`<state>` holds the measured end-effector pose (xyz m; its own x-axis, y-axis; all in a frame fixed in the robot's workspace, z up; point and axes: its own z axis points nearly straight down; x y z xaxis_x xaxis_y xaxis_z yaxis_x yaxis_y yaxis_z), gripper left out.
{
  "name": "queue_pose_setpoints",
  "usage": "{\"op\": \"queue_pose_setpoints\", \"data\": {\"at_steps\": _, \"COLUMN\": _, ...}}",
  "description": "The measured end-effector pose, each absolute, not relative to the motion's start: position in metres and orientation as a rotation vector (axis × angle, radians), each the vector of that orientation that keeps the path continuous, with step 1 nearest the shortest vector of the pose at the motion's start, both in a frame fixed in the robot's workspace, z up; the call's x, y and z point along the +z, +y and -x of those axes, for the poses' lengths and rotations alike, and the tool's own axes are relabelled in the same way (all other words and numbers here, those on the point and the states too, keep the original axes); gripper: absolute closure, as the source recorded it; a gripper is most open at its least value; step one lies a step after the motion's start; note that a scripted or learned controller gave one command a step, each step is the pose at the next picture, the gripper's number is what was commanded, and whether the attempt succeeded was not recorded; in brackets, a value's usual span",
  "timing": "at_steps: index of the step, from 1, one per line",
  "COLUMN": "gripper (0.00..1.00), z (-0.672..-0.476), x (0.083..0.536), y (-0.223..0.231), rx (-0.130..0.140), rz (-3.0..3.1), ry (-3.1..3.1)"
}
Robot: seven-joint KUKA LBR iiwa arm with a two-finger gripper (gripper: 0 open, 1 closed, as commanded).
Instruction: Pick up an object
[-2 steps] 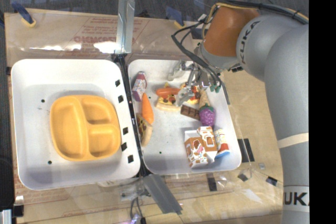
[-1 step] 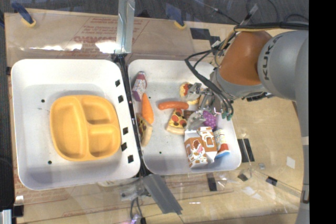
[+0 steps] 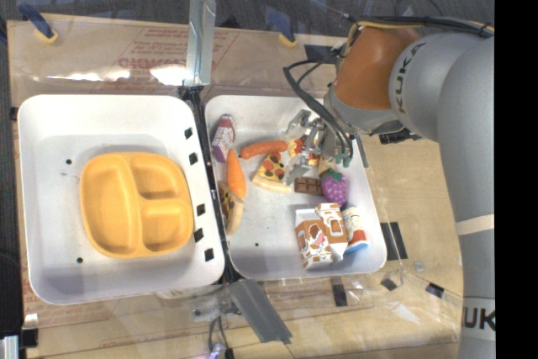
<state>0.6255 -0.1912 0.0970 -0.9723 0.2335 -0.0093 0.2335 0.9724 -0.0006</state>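
My gripper [image 3: 309, 149] hangs low over the upper right part of the right bin [image 3: 277, 256], among a heap of toy food. Just left of it lie a red sausage [image 3: 262, 149] and a pizza slice [image 3: 272, 172]. Below it sit a chocolate bar [image 3: 308, 186] and purple grapes [image 3: 334, 187]. An orange carrot [image 3: 236, 173] lies further left, beside a purple bottle [image 3: 223, 137]. A brown and white carton [image 3: 319, 235] lies at the bin's lower right. The view does not show anything clearly held between the fingers.
The left bin [image 3: 50, 122] holds a yellow divided tray [image 3: 134, 203]. A small red, white and blue can [image 3: 353, 231] lies by the carton. A bread-like piece [image 3: 229, 210] rests against the right bin's left wall. The arm's cables [image 3: 303, 84] loop above the bin's top edge.
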Motion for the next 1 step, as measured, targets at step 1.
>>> {"op": "queue_pose_setpoints", "data": {"at_steps": 1, "gripper": 1.0, "z": -0.6279, "x": 0.11, "y": -0.1897, "rx": -0.004, "rz": -0.356, "ry": 3.107}}
